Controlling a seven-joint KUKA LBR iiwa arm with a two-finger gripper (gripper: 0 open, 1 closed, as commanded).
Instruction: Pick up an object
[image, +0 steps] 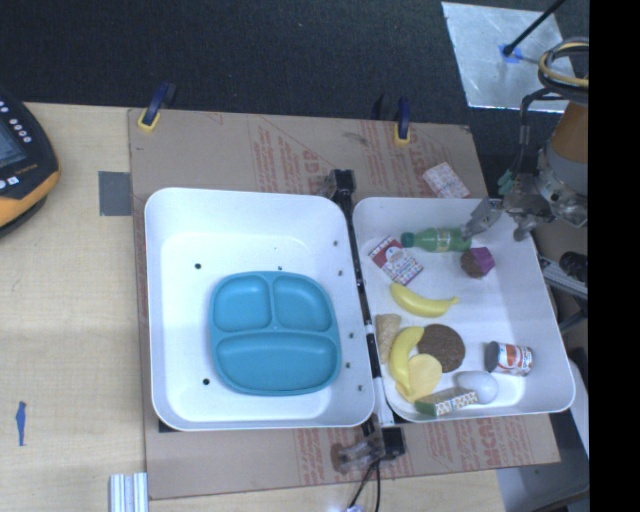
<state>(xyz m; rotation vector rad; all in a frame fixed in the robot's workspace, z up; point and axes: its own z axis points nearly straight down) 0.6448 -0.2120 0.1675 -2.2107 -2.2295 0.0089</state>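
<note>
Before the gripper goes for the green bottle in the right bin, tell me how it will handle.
The green bottle lies on its side, so a nudge would probably roll it. It looks like a small plastic toy, likely light and stiff. Its rounded, smooth body may slip between the fingers unless gripped across its width.

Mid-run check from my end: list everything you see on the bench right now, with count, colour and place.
Bins: 2, white, side by side on brown cardboard.
Divided plate: 1, blue, left bin.
Bottle: 1, green, lying at the right bin's far end.
Purple item: 1, purple, right of the bottle.
Carton: 1, red and white, right bin, near the divider.
Bananas: 2, yellow, mid right bin, one below the other.
Brown disc: 1, dark brown, beside the lower banana.
Can: 1, red and white, right bin's right side.
Clamps: 2, blue and yellow, cardboard's far edge.
Pendant: 1, orange and black, left edge.
Gripper: 1, grey, over the right bin's far right corner.
</note>
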